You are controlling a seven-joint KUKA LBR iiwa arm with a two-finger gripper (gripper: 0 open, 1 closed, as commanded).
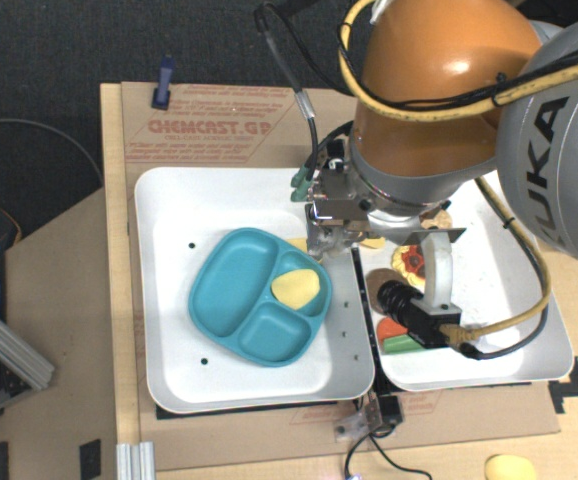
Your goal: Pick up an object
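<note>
Nearest me, a small yellow lump (509,465) is sitting on the desk (69,268), well right of the teal tray (231,293). Green and red bits (400,342) are lying in the right bin (529,363), right of the tray. The tray is lying in the left bin (164,228), carrying a pale yellow piece (295,287) in its right compartment. The claw (326,236) is hovering at the tray's far right rim. I cannot tell whether it is released or clenched, and I'm seeing nothing in it. Probably the approach step. The next move is calling for a descent onto the yellow piece.

free: left bin (164,268) left strip | blocked: blue tray (234,290) mid-bin; arm (439,88) over right bin (494,303)
</note>
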